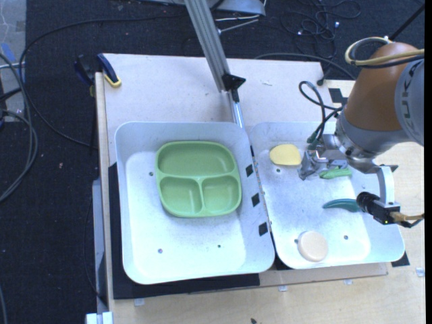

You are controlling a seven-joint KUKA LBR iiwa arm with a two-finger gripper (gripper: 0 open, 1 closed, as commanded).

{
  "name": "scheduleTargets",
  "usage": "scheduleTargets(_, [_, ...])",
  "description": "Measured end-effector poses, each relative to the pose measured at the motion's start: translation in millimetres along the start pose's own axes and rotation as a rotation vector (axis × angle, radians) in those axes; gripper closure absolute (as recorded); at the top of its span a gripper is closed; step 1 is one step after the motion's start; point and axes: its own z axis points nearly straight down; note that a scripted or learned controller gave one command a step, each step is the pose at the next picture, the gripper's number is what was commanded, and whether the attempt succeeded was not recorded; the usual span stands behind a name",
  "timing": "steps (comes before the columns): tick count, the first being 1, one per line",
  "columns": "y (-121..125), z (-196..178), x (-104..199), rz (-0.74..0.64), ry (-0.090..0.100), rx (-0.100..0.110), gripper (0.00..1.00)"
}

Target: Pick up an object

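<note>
Table (175, 86): pale board top, two shallow white bins side by side. Arm (385, 100) enters from the right, orange band over the right bin (283, 208). Left bin (142, 241) holds a green divided tray (199, 178), three compartments, lying flat near the bin's middle. The jaws (309, 169) are low over the upper part of the right bin, just right of a yellow rounded object (285, 155); cannot tell how far apart they stand or whether they grip anything. A green object (335, 174) lies just right of them. A teal curved object (343, 205) sits below that. A cream round object (313, 246) rests near the bin's front edge.
</note>
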Motion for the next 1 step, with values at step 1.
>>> scheduleTargets(1, [16.8,7.7,51.4,0.001,-0.001,0.001,1.00])
